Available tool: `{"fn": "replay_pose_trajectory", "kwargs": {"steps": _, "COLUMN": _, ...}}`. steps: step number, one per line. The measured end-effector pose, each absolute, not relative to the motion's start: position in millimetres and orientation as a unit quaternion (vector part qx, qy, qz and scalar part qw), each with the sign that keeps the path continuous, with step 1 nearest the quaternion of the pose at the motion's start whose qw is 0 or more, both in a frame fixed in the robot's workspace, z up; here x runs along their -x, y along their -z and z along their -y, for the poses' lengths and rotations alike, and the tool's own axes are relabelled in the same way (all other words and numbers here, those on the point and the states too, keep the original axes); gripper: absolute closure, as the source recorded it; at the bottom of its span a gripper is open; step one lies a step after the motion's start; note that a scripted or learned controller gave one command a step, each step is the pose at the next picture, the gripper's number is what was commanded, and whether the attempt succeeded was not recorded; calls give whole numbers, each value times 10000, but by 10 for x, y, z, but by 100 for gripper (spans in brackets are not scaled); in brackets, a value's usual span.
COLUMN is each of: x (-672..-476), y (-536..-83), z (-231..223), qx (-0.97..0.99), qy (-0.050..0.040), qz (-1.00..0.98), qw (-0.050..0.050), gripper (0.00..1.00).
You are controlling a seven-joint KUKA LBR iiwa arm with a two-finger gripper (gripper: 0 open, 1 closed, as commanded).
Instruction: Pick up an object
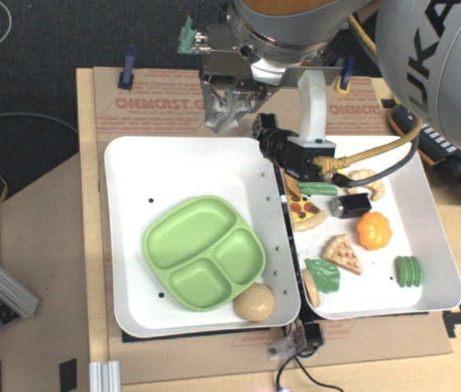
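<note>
**A:** How far has the pick got?

**B:** By my reading, barely started. The gripper (229, 111) hangs at about 12 o'clock, above the far rim of the left bin (124, 219), over the cardboard just beyond it. Its fingers look translucent and blurred; I cannot tell whether they are spread or pressed together, and I see nothing between them.

**A:** So what could it take?

**B:** In the left bin, a green divided plate (203, 251) lies near the centre, with a round tan bun (253, 302) touching its edge at 5 o'clock. The right bin (439, 243) holds the rest: an orange toy pumpkin (373, 229) near the middle, a pizza slice (304, 211) at 9 o'clock against the dividing wall, a second wedge (344, 254) just below centre, a dark green leafy piece (324, 274) at 7 o'clock, a ribbed green vegetable (408, 271) at 4 o'clock, and a black cylinder (350, 205) just above the pumpkin.

**A:** Everything resting, then?

**B:** Yes, every item sits on a bin floor. Choosing a target, descending, closing and lifting all appear left to do.
</note>
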State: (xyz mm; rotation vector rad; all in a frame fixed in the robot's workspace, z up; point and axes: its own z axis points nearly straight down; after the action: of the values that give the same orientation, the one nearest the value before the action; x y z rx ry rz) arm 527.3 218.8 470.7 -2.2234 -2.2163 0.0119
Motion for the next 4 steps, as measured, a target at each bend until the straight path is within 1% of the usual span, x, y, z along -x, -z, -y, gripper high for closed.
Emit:
{"fn": "replay_pose_trajectory", "kwargs": {"steps": 1, "x": -5261, "y": -4863, "z": -2199, "qx": 7066, "qy": 12, "qz": 7076, "qw": -8, "gripper": 100}}
{"fn": "replay_pose_trajectory", "kwargs": {"steps": 2, "x": -5078, "y": -2855, "z": -2242, "qx": 7074, "qy": -82, "qz": 7067, "qw": 36, "gripper": 100}}
{"fn": "replay_pose_trajectory", "kwargs": {"steps": 3, "x": -5107, "y": -3055, "z": -2250, "qx": 7074, "qy": 9, "qz": 7069, "qw": 0, "gripper": 100}}
{"fn": "replay_pose_trajectory", "kwargs": {"steps": 4, "x": -5445, "y": -5459, "z": -2241, "qx": 7066, "qy": 101, "qz": 7075, "qw": -47, "gripper": 100}}
